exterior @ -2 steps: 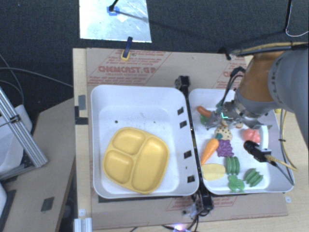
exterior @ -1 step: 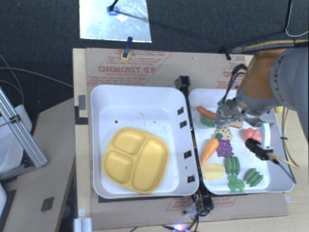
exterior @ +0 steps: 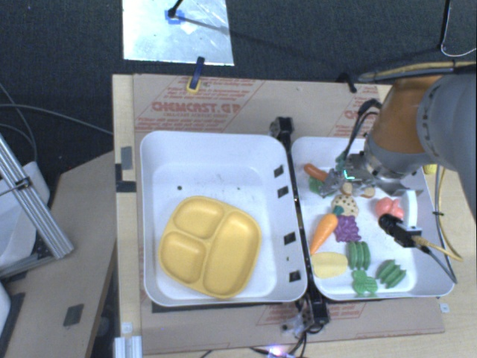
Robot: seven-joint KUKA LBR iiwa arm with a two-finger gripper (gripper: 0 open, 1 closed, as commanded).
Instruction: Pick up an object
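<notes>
The right bin [exterior: 425, 271] holds toy food: an orange carrot [exterior: 323, 232], a purple grape bunch [exterior: 346, 230], a speckled cookie [exterior: 344, 203], a yellow piece [exterior: 329, 264], green pea pods [exterior: 358, 255] [exterior: 390, 272], a small orange-red piece [exterior: 314, 172] and a pink piece [exterior: 392, 208]. My gripper [exterior: 350, 183] is low over the bin's upper middle, just above the cookie and right of the orange-red piece. Nothing shows between its fingers.
The left bin [exterior: 216, 151] holds a yellow divided plate [exterior: 210, 245]. A black divider with clips [exterior: 287, 192] runs between the bins. A silver sheet [exterior: 177, 21] lies beyond the bench, and a metal frame [exterior: 30, 207] stands at the left.
</notes>
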